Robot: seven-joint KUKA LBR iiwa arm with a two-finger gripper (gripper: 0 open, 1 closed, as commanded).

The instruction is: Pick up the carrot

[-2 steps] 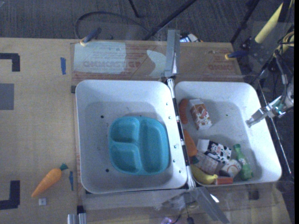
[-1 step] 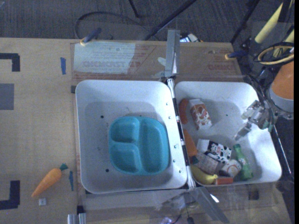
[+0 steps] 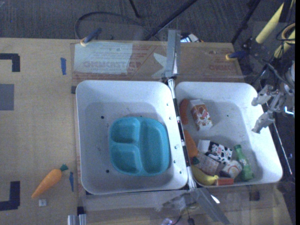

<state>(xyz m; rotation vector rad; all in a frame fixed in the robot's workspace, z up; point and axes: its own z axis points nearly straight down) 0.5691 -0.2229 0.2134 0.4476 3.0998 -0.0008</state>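
An orange carrot (image 3: 47, 182) with a green top lies on the wooden bench, outside the bins, left of the left bin's front corner. A second orange, carrot-like piece (image 3: 190, 145) lies against the left wall of the right bin (image 3: 234, 89). My gripper (image 3: 259, 111) hangs over the right rim of the right bin, far from both. Its two light fingers (image 3: 260, 123) stand apart with nothing between them.
The left bin (image 3: 93, 102) holds a teal divided plate (image 3: 139, 145). In the right bin lie a red-orange sausage shape (image 3: 183, 110), a small carton (image 3: 200, 115), a cow-patterned box (image 3: 219, 150), a green bottle (image 3: 243, 163) and a banana (image 3: 205, 176). Cardboard lies behind the bins.
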